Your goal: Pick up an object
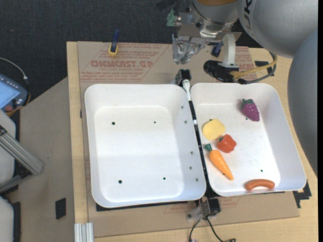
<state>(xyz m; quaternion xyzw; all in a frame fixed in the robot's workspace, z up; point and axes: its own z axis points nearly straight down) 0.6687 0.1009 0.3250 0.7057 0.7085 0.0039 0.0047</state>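
Observation:
The right bin (291, 144) holds several toy foods. A purple grape bunch (250, 110) lies near its back right. A yellow fruit (213, 129), a red pepper (227, 143) and an orange carrot (221, 164) sit close together by its left wall. A red-orange sausage (260, 185) rests at the front rim. My gripper (184, 53) hangs high over the cardboard behind the bins, above the seam between them, well away from every object, and I see nothing in it.
The left bin (89, 135) stands beside the right one, joined by a black strip with a clip (182, 76) at the back. A blue and yellow clamp (114, 43) sits on the cardboard's far edge.

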